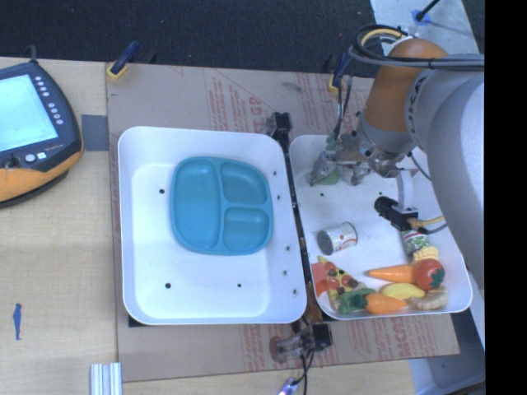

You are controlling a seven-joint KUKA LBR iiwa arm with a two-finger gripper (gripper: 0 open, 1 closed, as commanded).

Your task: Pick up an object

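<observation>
My gripper point(339, 174) hangs low over the far end of the right bin point(370, 245). Its fingers stand spread and open, and I see nothing between them. A small white and grey can point(338, 237) lies on its side in the middle of that bin, nearer the camera than the gripper. Toy food is heaped at the bin's near end: a pizza slice point(331, 276), a carrot point(389, 273), a red tomato point(429, 274), a yellow piece point(401, 290) and a green piece point(354, 299).
The left bin point(144, 220) holds a blue divided plate point(221, 205). A handheld tablet in an orange case point(33, 130) lies on the bench at far left. The arm's grey body point(445, 130) covers the right bin's right side.
</observation>
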